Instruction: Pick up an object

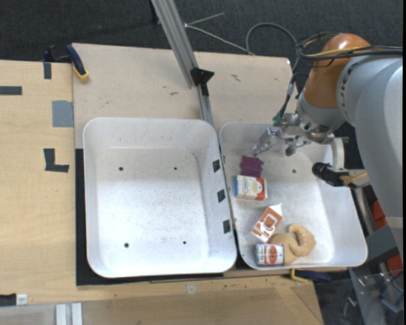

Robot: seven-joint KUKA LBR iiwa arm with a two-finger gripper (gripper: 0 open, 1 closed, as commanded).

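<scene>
Nearest me, right bin point(345, 239) front: red can point(270, 254) touching a bagel-like ring point(298, 240), orange-white packet point(266, 223) just behind. Mid-bin sits a small carton point(250, 187), purple block point(252, 166) beyond it. My claw point(279, 141) hovers near the bin's far edge, fingers spread, gripping nothing.

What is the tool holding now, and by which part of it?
Nothing. The tool hangs above the right bin with no object between its fingers; the purple block lies apart, below it.
</scene>
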